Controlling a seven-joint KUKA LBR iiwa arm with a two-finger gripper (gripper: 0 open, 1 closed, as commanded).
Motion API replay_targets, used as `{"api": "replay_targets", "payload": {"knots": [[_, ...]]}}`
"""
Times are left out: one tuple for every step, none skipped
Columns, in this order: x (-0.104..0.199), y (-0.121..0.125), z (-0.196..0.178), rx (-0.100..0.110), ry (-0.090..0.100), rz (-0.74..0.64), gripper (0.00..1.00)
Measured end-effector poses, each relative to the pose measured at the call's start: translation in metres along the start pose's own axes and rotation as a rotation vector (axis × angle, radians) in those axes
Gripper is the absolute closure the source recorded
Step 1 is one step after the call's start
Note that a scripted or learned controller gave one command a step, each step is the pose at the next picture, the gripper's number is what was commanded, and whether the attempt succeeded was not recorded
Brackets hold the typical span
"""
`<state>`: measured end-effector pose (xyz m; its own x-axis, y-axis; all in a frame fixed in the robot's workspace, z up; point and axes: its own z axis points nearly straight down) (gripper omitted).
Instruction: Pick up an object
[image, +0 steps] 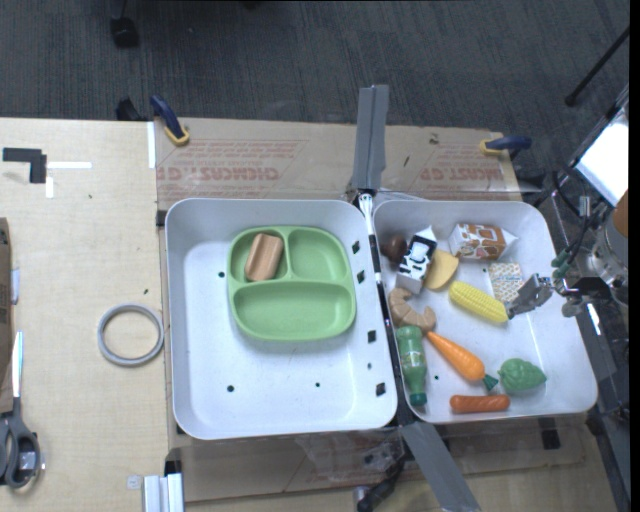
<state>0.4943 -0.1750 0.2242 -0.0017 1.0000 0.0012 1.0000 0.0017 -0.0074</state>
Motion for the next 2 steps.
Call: {"api": "replay_targets", "payload": {"knots": [[0.005, 0.038, 0.121, -0.003, 0.0, -0.42, 0.0], [0.071, -0.011, 0.136, -0.001, 0.0, -0.287, 0.0]]}}
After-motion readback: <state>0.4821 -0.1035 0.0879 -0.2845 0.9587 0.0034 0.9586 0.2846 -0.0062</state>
